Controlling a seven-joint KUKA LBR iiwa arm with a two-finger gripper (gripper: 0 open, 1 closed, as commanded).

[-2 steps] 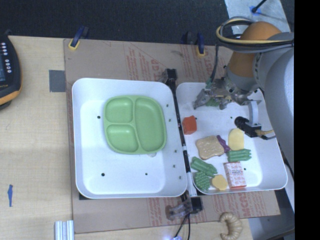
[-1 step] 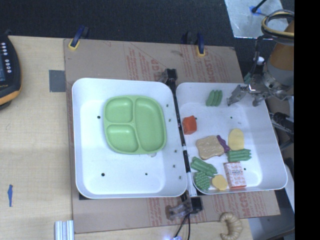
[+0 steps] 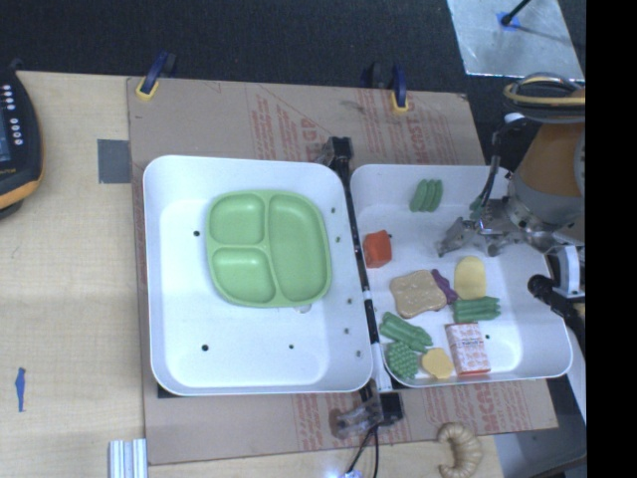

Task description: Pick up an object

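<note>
My gripper (image 3: 475, 243) hangs low over the right bin (image 3: 542, 366), its fingers spread open with nothing between them. Just below it in the view lies a pale yellow piece (image 3: 470, 275). A pair of green pods (image 3: 426, 195) lies to the gripper's upper left and a red-orange block (image 3: 377, 248) sits near the bin's left wall. Toward the front lie a slice of toast (image 3: 418, 293), a small purple piece (image 3: 443, 286), green beans (image 3: 476, 309), a red and white box (image 3: 467, 349), more green vegetables (image 3: 403, 330) and a yellow chip (image 3: 436, 363).
The left bin (image 3: 179, 357) holds a green divided plate (image 3: 269, 247). The arm's grey and orange wrist (image 3: 552, 172) rises over the right bin's far right side. Clamps (image 3: 398, 93) hold the cardboard at the back. A remote (image 3: 15, 137) lies at the far left.
</note>
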